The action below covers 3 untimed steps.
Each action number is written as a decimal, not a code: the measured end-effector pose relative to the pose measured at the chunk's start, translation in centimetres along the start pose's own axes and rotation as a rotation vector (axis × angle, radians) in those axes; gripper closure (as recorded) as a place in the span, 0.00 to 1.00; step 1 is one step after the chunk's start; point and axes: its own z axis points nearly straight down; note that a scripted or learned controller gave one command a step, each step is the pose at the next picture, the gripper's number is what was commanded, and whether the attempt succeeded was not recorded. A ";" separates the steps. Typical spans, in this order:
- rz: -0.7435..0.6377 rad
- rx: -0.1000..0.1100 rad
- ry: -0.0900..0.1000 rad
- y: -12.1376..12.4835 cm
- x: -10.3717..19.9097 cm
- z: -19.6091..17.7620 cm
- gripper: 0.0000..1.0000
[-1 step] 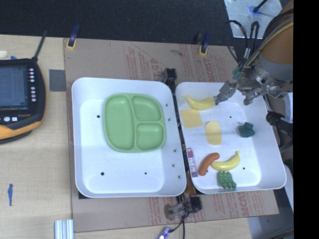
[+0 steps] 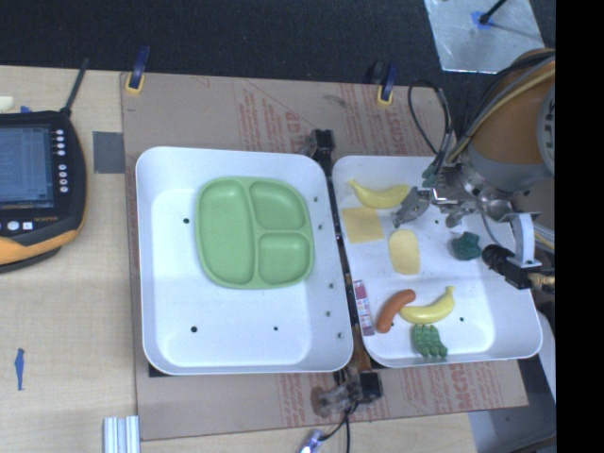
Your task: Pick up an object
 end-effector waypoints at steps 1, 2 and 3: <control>0.000 0.001 0.001 -0.1 -1.3 7.6 0.00; 0.001 -0.004 0.002 6.8 1.1 7.4 0.00; 0.000 -0.001 0.000 0.4 -2.4 7.2 0.00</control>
